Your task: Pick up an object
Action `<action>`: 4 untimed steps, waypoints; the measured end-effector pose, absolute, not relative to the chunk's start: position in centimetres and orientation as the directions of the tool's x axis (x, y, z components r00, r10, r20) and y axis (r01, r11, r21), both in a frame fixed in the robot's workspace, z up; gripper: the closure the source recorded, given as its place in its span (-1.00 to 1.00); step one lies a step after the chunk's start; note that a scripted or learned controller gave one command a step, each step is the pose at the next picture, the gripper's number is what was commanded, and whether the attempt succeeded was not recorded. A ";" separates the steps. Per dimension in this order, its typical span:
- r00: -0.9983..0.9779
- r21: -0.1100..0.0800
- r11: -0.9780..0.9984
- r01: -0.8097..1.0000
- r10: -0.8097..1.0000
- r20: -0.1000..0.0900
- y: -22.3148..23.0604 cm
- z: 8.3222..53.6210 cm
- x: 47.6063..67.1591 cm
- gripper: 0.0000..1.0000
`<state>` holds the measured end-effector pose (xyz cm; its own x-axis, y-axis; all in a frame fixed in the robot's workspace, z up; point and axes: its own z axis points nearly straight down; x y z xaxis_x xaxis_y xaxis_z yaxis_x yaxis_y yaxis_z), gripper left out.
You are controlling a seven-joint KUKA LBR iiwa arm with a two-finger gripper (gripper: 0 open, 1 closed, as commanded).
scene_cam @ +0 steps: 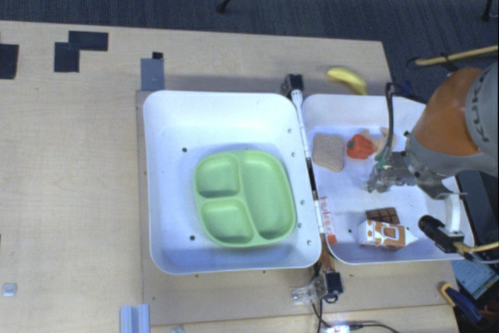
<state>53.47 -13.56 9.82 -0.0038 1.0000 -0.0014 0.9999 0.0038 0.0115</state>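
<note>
Two shallow white bins sit side by side on a pale wooden bench, filling the middle and right of the frame. The left bin (pixel 168 129) holds a green divided plate (pixel 243 197), which lies flat toward the lower part of that bin. The right bin (pixel 343 109) holds the loose things: a tan sponge-like block (pixel 329 153) near its upper left, a small red object with a green tip (pixel 359 146) just to the right of the block, a dark brown chocolate bar (pixel 383 216) lower down, and an orange and white carton (pixel 383 235) touching or just below the bar near the bin's lower edge. A yellow banana (pixel 347 79) lies outside the bins on the bench, above the right bin's top edge. The grey arm with its orange band (pixel 446 121) comes in from the right side of the frame, and the gripper (pixel 381 175) hangs over the middle of the right bin, between the red object above and the chocolate bar below. Whether its jaws are parted or closed cannot be told from this angle, and nothing can be seen between them.
</note>
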 end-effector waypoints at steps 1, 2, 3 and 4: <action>-0.006 0.006 0.006 1.000 1.000 -0.003 -20.7 8.6 61.3 1.00; -0.006 0.000 0.006 1.000 1.000 0.000 -20.6 8.5 65.9 1.00; -0.007 0.007 0.007 1.000 1.000 -0.002 -20.6 16.7 66.8 1.00; -0.007 0.004 0.007 1.000 1.000 -0.001 -20.5 16.6 66.7 -1.00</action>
